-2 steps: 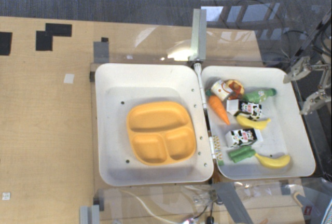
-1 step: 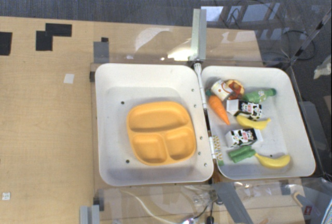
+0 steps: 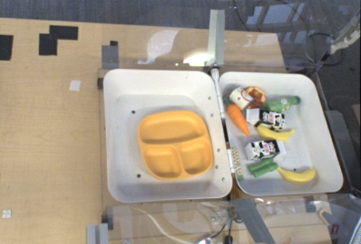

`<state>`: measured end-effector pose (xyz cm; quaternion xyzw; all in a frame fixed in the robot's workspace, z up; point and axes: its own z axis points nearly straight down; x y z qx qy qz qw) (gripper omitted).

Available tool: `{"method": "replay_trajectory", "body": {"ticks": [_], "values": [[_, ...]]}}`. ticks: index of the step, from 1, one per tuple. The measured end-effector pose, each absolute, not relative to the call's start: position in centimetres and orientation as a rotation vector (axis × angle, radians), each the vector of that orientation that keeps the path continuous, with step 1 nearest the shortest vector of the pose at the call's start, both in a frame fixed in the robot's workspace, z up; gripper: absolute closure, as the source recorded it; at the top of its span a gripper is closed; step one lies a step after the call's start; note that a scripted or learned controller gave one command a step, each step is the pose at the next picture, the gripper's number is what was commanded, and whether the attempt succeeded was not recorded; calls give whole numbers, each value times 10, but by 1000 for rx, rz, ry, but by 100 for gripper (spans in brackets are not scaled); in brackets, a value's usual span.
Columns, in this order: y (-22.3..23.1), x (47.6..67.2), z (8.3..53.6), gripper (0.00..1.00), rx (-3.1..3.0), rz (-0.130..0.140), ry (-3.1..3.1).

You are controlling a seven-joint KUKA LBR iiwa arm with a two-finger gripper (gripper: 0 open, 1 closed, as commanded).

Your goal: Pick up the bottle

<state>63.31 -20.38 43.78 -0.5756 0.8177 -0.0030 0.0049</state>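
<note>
**Bottle awaiting pickup in the right-hand bin**

The green bottle (image 3: pixel 282 104) lies on its side near the upper edge of the right bin (image 3: pixel 327 141), right of centre in the frame, its neck toward the right. A milk carton (image 3: pixel 271 119) and a banana (image 3: pixel 276 134) sit just below it, a can (image 3: pixel 243 96) to its left. The left bin (image 3: pixel 121 124) holds an orange tray (image 3: pixel 175 144). Arm and gripper are out of frame, so the jaw state cannot be told. A good grasp would likely descend across the bottle's body, fingers clear of the carton.

Orange tray (image 3: pixel 174 144), green bottle (image 3: pixel 282 104), yellow bananas (image 3: pixel 297 174), cow-patterned cartons (image 3: pixel 263 149).
</note>
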Motion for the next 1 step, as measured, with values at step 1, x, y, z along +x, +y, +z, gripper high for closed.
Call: {"method": "replay_trajectory", "body": {"ticks": [1], "values": [[-169, 609, 438, 0, -1692, -9, 2635]]}}
